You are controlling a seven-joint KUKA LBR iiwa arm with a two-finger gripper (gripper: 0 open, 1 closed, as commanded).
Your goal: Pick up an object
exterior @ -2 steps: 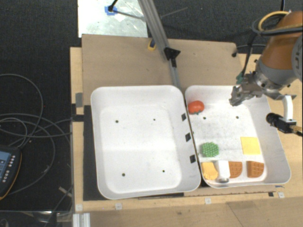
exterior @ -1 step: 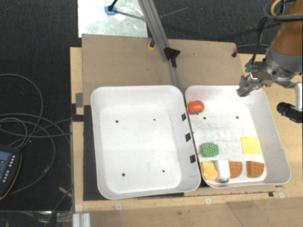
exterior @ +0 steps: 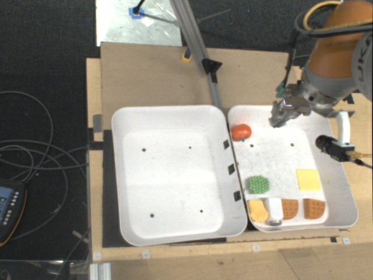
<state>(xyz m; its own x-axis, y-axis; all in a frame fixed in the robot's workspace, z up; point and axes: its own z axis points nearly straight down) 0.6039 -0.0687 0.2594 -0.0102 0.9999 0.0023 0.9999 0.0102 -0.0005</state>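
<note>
Bins: two, shallow, white, rounded corners, side by side on a tan surface (exterior: pixel 151 74). Left bin (exterior: pixel 134 127) shows four small dark dots on its smooth floor. Right bin (exterior: pixel 344 182) has a faintly speckled floor and carries six objects.

Count in the right bin:
- one red tomato-like object (exterior: pixel 241 132), rounded and glossy, near the far left corner, just beside the wall shared with the left bin
- one green ball (exterior: pixel 258 184), bumpy texture, left of centre
- one yellow square (exterior: pixel 308 179), flat and matte, toward the right wall
- two orange-brown waffle-like pieces (exterior: pixel 289 208) (exterior: pixel 314 208), grid-textured, along the near wall, apart from each other
- one yellow-orange lump (exterior: pixel 257 210) at the near left corner, touching a small white piece (exterior: pixel 275 210) that lies between it and the first waffle piece

Arm: grey with orange band, entering from the right. Gripper (exterior: pixel 278 119) hangs above the far part of the right bin, to the right of the tomato-like object and apart from it. Cannot tell how its fingers stand; no object is visible in it.

One metal pole (exterior: pixel 192 31) slants across the far side of the surface.
</note>
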